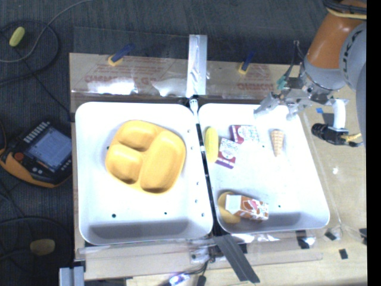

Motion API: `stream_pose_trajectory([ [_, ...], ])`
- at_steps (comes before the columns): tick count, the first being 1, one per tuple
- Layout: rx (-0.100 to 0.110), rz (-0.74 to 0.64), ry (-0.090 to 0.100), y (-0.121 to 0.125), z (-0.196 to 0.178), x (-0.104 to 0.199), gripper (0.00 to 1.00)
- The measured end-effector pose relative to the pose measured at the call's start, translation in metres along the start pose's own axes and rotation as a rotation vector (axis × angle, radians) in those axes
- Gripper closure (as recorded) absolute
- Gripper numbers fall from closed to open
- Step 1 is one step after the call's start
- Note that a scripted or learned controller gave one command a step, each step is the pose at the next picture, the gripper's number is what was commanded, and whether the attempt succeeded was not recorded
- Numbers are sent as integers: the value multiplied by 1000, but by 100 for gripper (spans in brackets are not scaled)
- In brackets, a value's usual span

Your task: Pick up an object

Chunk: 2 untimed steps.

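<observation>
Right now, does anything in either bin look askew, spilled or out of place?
Nothing looks spilled or damaged. The yellow three-compartment plastic tray sits askew in the left white bin. In the right white bin, a red-and-white carton lies on its side near the front wall.

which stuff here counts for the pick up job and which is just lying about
Job: claw; yellow divided tray; banana; ice cream cone; two snack packets; small carton.

Lying about: handheld pendant; floor cables; blue and yellow clamps.
</observation>
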<state>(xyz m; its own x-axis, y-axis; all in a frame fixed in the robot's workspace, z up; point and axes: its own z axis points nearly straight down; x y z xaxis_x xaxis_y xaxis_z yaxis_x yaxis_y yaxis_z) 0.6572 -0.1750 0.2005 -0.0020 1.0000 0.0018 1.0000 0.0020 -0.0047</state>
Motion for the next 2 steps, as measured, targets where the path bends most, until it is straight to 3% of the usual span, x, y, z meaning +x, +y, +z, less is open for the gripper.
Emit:
stream_pose_trajectory([
  [1, 0, -256, -3, 11, 91, 34, 0],
  [2, -31, -236, -18, -6, 104, 69, 0],
])
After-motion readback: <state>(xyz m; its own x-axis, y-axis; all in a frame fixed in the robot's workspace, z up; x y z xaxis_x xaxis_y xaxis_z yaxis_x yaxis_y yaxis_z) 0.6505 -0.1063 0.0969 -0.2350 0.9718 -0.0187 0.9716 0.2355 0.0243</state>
